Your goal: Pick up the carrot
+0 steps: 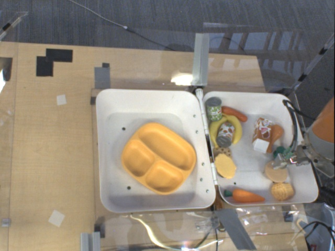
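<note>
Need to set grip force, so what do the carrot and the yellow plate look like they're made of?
Carrot: probably molded plastic toy food; even orange, smooth surface, green stub at one end. Plate: looks like hard plastic with a semi-matte finish; uniform yellow, rounded molded dividers, soft highlights. Neither can be confirmed by look alone.

Grey arm [320, 140], orange band, black cable.

The carrot [247, 195] lies against the bin's front wall [261, 203], open room above it.

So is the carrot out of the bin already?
No. The carrot lies flat in the right bin, at its near edge, apart from the gripper.
</note>
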`<state>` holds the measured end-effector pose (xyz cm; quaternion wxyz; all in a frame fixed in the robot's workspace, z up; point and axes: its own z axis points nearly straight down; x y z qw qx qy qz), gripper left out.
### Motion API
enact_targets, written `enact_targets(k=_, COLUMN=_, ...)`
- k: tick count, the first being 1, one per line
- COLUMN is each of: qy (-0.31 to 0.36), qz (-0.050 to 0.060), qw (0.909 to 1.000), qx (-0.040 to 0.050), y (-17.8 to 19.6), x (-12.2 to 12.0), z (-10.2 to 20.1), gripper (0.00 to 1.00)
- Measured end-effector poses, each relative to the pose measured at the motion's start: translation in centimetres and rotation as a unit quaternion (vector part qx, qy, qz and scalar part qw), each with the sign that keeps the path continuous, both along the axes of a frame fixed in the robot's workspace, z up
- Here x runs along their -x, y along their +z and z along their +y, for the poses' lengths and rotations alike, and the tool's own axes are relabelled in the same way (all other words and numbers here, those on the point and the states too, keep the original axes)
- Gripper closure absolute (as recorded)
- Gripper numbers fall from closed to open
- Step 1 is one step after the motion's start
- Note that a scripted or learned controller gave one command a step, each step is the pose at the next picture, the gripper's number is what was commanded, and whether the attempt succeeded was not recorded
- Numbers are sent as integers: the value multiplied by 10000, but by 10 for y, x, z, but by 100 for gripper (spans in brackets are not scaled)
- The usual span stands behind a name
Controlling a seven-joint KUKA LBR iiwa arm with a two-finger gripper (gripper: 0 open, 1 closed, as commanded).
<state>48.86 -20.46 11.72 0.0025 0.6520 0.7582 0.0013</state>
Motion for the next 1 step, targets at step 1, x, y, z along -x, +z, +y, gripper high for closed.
enact_targets(k=1, qy=-198, qz=-20, qw=9998, qx=8, y=61, x=-1, z=2, gripper=100)
